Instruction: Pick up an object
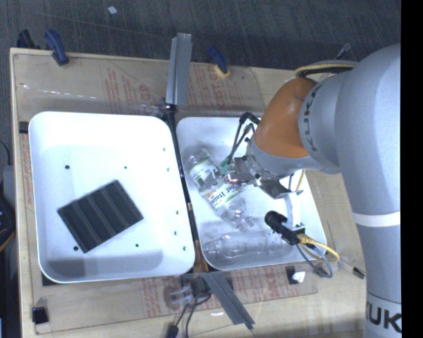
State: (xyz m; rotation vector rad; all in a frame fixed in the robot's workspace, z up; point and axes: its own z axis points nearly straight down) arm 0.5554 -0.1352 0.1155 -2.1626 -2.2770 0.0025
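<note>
Gripper [236,176] hangs low over the right bin [197,129], approx mid-bin, below the orange band [285,122] of the arm [359,118], which comes in from the right; you can't tell from this angle whether it's open or closed, as the wrist hides most of it.

Your pick candidates all lie in that right bin, to the left and near side of the gripper. A small bottle [201,169] w/ a green-and-white label lies tilted in the far-left part, just left of the gripper; a labelled bottle [218,197] w/ a white label and red print lies just nearer, right beside the first; a piece of crumpled clear plastic [241,218] sits nearer still, approx at bin ctr; a long clear bottle [241,246] lies on its side along the near wall. You can't make out whether the gripper touches any of them; the contact point is hidden.

Left bin [42,139] holds a dark ribbed mat [100,215]; it lies flat, turned at a slant, in the near-left part, well apart from the arm.

Both bins sit side by side on a pale wooden board [92,76]; blue clamps [54,46] grip its far edge; a grey bar [178,65] stands at the far side btw the bins.
</note>
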